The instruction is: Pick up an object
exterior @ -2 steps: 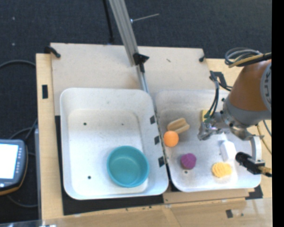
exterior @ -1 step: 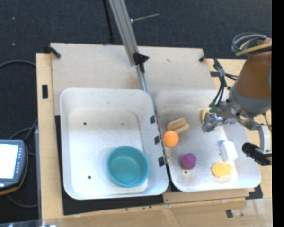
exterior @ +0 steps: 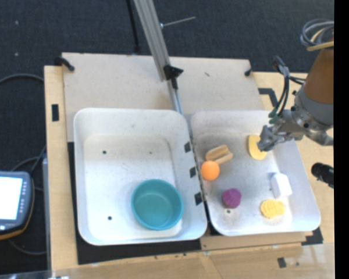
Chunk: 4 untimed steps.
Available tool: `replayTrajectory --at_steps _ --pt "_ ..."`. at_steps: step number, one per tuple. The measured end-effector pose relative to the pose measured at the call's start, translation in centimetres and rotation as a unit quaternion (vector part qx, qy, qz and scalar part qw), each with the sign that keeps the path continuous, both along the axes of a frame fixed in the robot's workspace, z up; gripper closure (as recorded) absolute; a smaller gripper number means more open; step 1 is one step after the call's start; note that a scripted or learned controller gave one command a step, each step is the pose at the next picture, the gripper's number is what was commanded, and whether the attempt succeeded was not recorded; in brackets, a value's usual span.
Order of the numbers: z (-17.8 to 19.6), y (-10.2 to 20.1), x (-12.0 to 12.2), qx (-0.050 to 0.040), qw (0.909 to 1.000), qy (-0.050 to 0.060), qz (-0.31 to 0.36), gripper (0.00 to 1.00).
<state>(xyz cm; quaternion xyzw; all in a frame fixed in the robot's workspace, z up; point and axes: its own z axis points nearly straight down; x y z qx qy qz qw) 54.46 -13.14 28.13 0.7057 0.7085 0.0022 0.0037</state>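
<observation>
From my remote station, I watch the grey two-finger gripper (exterior: 266, 143) hang over the right-hand white bin (exterior: 305, 211), its tip at the edge of a flat yellow piece (exterior: 256, 150); I cannot tell how it is set. A teal round bowl (exterior: 157, 204) sits in the left bin (exterior: 93, 127).

Setting: robotics laboratory test cell. Evidence: plywood desk (exterior: 55, 173) on dark carpet (exterior: 58, 16); two white bins, left (exterior: 87, 132) and right (exterior: 232, 121), set side by side; aluminium mast (exterior: 154, 31) rising behind them; handheld control pendant (exterior: 6, 205) with lit screen at left; loose cables (exterior: 11, 89) on floor.
</observation>
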Motion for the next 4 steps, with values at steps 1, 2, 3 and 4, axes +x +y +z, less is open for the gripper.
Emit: replayTrajectory --at_steps 1,2,3,4 --pt "0.3 4.9 0.8 0.0013 1.0 0.002 0.002 1.0" --pt "0.3 10.5 1.8 0.0012 1.0 0.003 0.002 1.0" --pt "0.0 15.3 2.6 0.0009 1.0 0.003 0.001 1.0" --pt "-1.7 21.2 3.2 0.0015 1.0 0.005 0.002 1.0"
